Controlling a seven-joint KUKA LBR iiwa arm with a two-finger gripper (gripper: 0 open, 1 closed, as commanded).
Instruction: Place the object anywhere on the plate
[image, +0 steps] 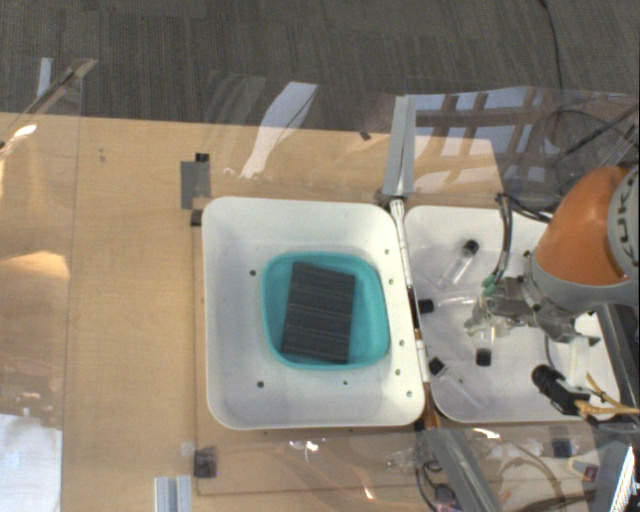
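On the bench: you have a pale wooden bench top bearing two shallow white plastic bins side by side, with clear panels around it throwing reflections; beyond the far edge lies dark ribbed flooring.
Left bin: the left white bin holds a teal, square, round-cornered plate near its middle.
Right bin: the right white bin carries a few small black bits and a small clear item lying apart on its floor; you cannot make out what they are.
Arm: the grey arm with its orange band reaches in from the right and hangs over the right bin, well apart from the plate.
Object: the dark grey ribbed rectangular block lies flat on the teal plate, slightly turned, wholly inside the plate's rim.
Gripper: the two-finger gripper sits low over the right bin's floor; whether its jaws stand wide or narrow, you cannot tell from this slant, and nothing is seen held.
Step in hand: judged from how things lie, the placing looks done, the block resting on the plate.
Next move: you need only keep the arm away from the left bin so the block is not nudged; if a further pick is meant, the small bits in the right bin would call for a fine, centred approach.
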